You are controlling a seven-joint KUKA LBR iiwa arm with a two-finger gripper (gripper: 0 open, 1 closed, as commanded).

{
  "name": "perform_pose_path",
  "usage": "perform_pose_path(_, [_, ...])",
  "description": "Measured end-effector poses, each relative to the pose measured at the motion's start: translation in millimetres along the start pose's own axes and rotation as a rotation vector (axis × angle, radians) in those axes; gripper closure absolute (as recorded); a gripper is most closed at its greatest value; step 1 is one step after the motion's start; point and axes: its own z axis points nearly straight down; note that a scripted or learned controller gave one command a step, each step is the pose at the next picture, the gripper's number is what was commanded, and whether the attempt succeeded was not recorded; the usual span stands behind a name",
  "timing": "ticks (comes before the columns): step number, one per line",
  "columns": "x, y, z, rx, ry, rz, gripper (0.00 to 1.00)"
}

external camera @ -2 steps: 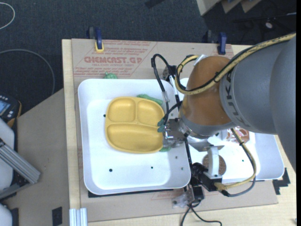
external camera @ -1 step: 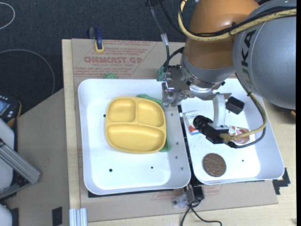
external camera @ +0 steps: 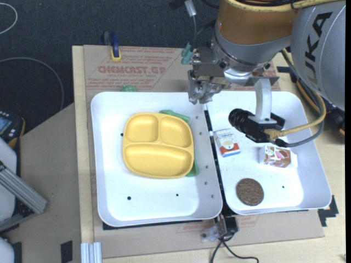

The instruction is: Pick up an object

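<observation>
My gripper hangs over the back end of the wall between the two bins, with nothing visibly held. In the left bin lies a yellow divided plate, and a green item peeks out from under its far and right edges. The right bin holds a small red and white carton, a brown and white packet and a round brown disc. All three lie in front of and to the right of the gripper.
A black cylindrical part on a white bracket, with a yellow cable, hangs from the arm over the back of the right bin. A small green scrap lies behind the left bin on the cardboard sheet.
</observation>
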Motion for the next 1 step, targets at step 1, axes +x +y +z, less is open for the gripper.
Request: perform_pose_path(1, [39.3, -28.1, -24.8, 0.007, -0.001, -0.001, 1.0])
